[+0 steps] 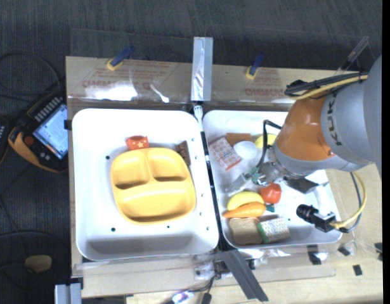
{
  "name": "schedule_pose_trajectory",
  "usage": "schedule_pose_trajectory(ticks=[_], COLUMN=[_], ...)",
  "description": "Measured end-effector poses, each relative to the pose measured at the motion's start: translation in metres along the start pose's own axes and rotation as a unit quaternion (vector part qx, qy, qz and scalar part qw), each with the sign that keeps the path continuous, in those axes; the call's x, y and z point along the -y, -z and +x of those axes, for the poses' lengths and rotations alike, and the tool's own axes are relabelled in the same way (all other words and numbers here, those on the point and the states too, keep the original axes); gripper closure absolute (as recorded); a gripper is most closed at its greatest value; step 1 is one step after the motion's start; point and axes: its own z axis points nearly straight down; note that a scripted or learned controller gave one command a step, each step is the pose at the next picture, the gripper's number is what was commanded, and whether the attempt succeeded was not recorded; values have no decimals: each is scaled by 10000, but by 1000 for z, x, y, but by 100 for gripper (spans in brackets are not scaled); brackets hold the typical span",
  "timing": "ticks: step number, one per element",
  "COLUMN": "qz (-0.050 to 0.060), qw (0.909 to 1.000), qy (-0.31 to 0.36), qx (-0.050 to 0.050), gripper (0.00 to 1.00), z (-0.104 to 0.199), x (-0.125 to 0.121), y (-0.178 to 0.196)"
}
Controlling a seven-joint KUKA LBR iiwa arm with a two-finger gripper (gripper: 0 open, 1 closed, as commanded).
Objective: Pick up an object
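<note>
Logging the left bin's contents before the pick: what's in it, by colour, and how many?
Yellow: 1, the divided tray
Red: 1, a small block
Brown: 1, a small piece at the tray's corner
Total: 3

This is a robotics laboratory, not a home or a shop. A grey industrial arm (pixel 353 128) with an orange band reaches over a wooden bench (pixel 144 78), and loose cables hang near it. On the bench stand two shallow white bins (pixel 87 170), side by side, and clear plastic sheets are fastened behind them with small blue and yellow clamps (pixel 120 57). To the left of the bench, on the dark carpet floor, lies a control pendant (pixel 45 132) with a lit screen and a black cable. In front of the bench, metal frame parts are visible.
</note>
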Motion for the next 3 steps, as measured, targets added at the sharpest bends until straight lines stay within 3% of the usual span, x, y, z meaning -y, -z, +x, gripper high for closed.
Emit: schedule_pose_trajectory(ticks=[1, 2, 3], qz=[64, 79, -4], qw=[9945, 9981, 9985], qy=[-1049, -605, -542], qx=[-11, -26, 24], gripper=[0, 0, 0], z=[-59, -57, -32], x=[-63, -2, 34], y=[-1, 4, 0])
